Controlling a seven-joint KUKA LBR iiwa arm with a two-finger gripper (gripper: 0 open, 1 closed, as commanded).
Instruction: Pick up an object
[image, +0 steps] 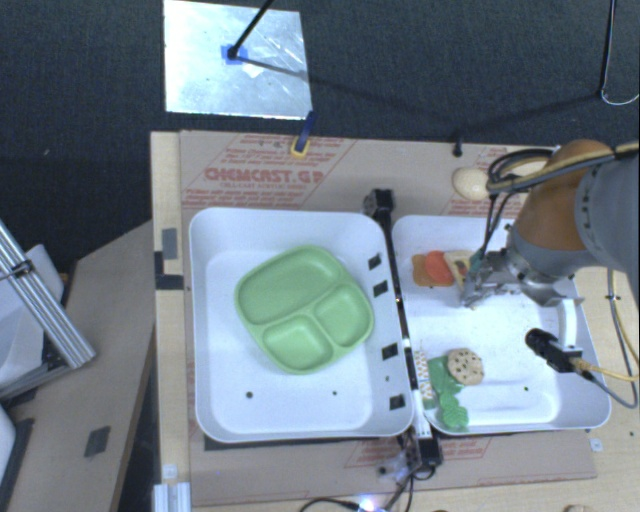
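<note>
You are at the approach step: the gripper (478, 290) hangs low in the right bin (500, 400), just beside the orange-red item (433, 268) with a tan piece (458, 264) touching it, at that bin's far left corner. Nothing sits between the fingers that you can make out, and whether they are spread or clenched you cannot tell from this slant. Your next move probably calls for centring over one object, the orange-red item being nearest, and descending squarely. Count what is in that bin: one orange-red item, one tan piece, one cookie (464, 366) and one green toy (446, 400) toward the near left corner. The left bin (215, 380) holds one green divided plate (303, 308).
</note>
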